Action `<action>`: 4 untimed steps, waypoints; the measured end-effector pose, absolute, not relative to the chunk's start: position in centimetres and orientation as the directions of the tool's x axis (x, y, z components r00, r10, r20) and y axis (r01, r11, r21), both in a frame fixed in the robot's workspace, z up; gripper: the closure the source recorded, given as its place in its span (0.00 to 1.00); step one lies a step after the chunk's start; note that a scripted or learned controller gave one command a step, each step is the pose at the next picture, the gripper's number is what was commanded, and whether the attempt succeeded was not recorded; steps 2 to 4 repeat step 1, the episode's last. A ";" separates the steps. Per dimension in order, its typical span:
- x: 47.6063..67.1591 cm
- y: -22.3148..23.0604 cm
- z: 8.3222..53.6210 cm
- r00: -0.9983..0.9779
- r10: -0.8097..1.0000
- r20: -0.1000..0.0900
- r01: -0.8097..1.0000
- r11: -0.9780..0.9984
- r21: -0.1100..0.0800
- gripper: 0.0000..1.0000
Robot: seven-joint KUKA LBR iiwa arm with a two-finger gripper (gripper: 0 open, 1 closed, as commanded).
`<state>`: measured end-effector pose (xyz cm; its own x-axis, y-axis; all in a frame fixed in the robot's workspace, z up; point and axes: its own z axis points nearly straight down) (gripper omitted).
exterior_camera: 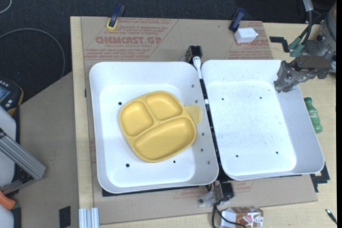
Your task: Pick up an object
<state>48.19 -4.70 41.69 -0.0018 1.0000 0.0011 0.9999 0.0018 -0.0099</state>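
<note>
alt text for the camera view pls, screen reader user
A yellow divided plate lies in the left white bin, filling much of its floor. The gripper sits over the upper right edge of the right white bin, well away from the plate.

Bench [160, 34] with two white bins [101, 115]
</note>
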 end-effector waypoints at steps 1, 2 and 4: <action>47.9 3.6 39.6 -0.009 1.000 0.003 1.000 0.009 -0.005 1.00; 47.9 3.6 39.6 -0.009 1.000 0.003 1.000 0.009 -0.005 1.00; 47.9 3.6 39.6 -0.009 1.000 0.003 1.000 0.009 -0.005 1.00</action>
